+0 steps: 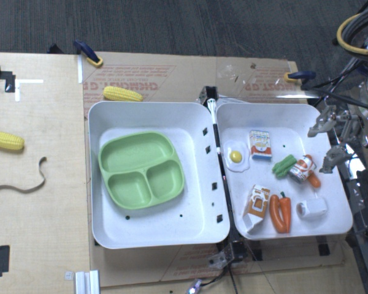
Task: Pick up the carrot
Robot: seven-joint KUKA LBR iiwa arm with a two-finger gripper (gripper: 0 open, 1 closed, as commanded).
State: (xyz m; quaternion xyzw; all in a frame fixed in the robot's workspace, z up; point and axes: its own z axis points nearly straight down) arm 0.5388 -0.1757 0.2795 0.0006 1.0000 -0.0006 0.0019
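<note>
Carrot (pixel 280 213): lay lower right of frame in right bin (pixel 338 228), long axis near vertical. Tool (pixel 329 141): upper right, above and right of carrot, well apart; finger state indeterminable.

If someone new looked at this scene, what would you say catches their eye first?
Probably the green divided plate, alone in the left bin. Next, the right bin with its cluster of toy food, including the orange carrot near its front edge. The end effector sits over that bin's right rim.
</note>
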